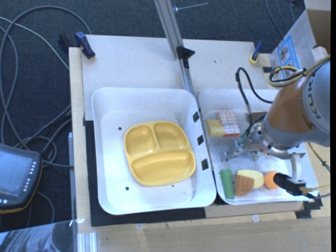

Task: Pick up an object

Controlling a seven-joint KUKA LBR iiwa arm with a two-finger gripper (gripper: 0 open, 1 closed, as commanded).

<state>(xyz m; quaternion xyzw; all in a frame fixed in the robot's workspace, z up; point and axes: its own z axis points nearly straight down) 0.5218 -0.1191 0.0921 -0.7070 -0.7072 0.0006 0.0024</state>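
The arm's jaws [247, 147] hang low over the middle of the right bin [212, 100]; whether they are wide or narrow cannot be told. Toy food crowds that bin's edges: a green stick [226, 183], a wedge [244, 183] and an orange ball [271, 180] along the near rim, a yellow block [215, 127] by the divider. The left bin [105, 140] holds a yellow tray [159, 152] with bare floor around it.

Left bin [105, 156] open around its yellow divided plate [159, 153], right bin [210, 101] crowded, arm [299, 114] overhanging its middle, green cylinder [226, 183], yellow block [248, 181], orange ball [270, 180] lining the near wall, cream block [215, 127] farther back
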